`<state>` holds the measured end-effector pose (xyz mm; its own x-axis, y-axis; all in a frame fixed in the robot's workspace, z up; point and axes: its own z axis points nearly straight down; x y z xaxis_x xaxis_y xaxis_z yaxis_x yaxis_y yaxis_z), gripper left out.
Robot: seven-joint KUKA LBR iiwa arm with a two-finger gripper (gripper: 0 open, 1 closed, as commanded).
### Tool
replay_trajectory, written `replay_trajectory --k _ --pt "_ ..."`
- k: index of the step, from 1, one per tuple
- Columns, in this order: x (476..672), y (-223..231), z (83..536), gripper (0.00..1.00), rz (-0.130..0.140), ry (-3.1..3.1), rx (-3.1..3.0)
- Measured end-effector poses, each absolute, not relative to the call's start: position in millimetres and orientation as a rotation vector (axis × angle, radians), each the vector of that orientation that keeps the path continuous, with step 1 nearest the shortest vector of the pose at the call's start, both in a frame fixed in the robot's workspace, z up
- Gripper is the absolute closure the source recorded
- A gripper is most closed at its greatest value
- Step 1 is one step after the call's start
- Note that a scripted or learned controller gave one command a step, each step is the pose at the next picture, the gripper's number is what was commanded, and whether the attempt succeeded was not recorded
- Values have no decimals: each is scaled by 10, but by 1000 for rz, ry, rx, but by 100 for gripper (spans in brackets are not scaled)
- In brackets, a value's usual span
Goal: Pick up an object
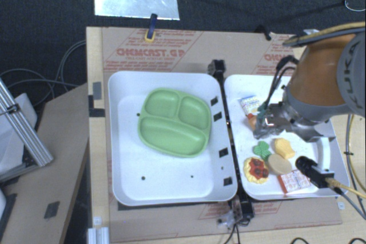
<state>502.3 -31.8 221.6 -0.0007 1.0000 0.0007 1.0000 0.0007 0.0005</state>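
Just below jaws (262, 124): green toy (262, 150), right bin (237, 88).

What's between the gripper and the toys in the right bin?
Nothing visible. The gripper is low over the right bin, beside the orange piece and just above the green toy. The yellow piece and the pizza toy lie uncovered nearby.

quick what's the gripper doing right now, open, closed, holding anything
Gripper: low over the right bin, beside a small orange item. Whether it is open, closed or holding anything cannot be told from this view.
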Motion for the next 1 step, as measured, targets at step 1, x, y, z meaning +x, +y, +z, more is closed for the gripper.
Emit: replay_trajectory --k 1 --pt "4952 -129 2219 100 -1 -2227 -2215"
